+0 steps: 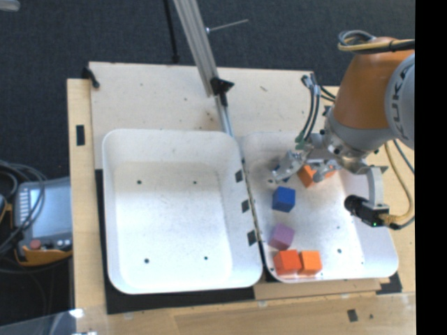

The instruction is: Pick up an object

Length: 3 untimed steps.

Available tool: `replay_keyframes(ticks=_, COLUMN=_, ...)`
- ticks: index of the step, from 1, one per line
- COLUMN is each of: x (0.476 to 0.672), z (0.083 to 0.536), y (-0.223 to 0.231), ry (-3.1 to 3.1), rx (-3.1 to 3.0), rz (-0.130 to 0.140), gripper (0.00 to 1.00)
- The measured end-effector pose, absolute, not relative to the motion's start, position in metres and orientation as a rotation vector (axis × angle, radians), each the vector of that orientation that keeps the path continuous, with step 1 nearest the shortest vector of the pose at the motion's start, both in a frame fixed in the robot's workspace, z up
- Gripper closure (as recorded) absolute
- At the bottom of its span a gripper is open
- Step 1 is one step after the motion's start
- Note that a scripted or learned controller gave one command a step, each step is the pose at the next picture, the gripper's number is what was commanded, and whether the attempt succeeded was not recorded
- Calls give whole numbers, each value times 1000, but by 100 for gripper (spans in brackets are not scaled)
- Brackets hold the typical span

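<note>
A: Where's your end effector (305, 167) rn?

B: Down in the right bin (370, 253), far half, near the middle. My arm (370, 93) comes in from the right, orange band just above the wrist.

A: Holding anything?

B: There's an orange block (307, 176) right at the tip, partly hidden by my wrist hardware. Can't tell if it's actually between the fingers or just under them, so I won't claim a grip. Open vs closed: can't tell either, too much clutter there.

A: Other stuff in that bin?

B: Blue cube (283, 199) just below the end effector, a bit toward the left wall, apart from it. Purple block (281, 236) further toward the near side, close to the wall shared w/ the left bin (174, 211). Then two orange blocks at the near edge, touching side by side: the redder one (286, 261) on the left, the lighter one (311, 261) on the right.

A: Left bin?

B: White, speckled floor, a few small dark dots.

A: Around the bins?

B: Both sit side by side on the desk (174, 96), light board top. A metal rail (198, 37) slants in from the top and ends near the far corner where the bins meet. A black clip w/ a green light (367, 211) hangs off my cabling over the right bin's right side.
</note>
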State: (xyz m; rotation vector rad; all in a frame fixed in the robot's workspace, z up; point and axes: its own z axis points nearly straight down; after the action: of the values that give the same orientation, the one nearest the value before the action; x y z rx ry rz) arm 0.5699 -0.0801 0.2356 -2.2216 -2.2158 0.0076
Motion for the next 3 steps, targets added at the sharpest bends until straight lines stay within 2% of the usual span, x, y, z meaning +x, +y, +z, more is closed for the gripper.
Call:
replay_keyframes(ticks=1, x=566, z=191, y=-87, ry=-2218, rx=-2221, rz=7, gripper=0)
replay_keyframes(ticks=2, x=569, z=129, y=-87, ry=-2216, rx=-2222, rz=7, gripper=0)
replay_keyframes(ticks=3, x=571, z=142, y=-87, ry=-2210, rx=-2235, rz=-3, gripper=100)
